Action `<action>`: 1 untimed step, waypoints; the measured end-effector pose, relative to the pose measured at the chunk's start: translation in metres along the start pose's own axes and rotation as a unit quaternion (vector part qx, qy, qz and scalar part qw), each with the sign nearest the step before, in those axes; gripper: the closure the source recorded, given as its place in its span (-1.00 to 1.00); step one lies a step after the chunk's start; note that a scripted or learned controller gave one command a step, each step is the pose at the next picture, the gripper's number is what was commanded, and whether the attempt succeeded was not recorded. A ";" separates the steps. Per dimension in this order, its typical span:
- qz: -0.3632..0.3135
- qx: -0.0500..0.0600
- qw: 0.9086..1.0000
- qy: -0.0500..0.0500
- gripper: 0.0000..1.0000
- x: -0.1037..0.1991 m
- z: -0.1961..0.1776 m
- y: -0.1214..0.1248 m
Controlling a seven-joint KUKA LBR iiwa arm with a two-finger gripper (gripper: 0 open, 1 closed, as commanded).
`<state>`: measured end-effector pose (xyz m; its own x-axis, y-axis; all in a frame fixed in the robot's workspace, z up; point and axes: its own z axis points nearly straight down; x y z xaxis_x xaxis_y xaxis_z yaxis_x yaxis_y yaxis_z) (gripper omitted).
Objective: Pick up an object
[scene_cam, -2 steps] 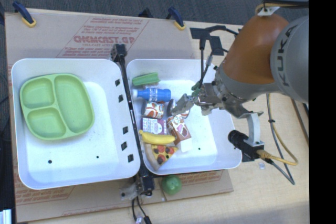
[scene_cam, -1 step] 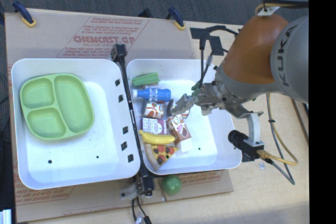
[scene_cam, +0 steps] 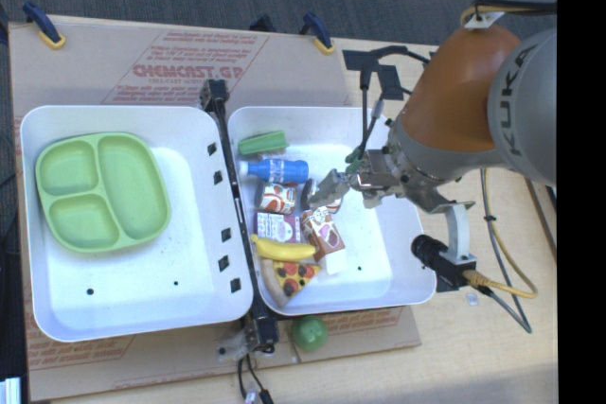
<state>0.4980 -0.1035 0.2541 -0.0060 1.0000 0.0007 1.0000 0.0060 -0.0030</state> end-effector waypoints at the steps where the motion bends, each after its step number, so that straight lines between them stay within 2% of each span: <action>1: 0.000 0.000 1.000 0.000 -1.00 0.000 0.000 0.000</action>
<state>0.4980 -0.1035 0.2541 -0.0060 1.0000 0.0007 1.0000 0.0060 -0.0030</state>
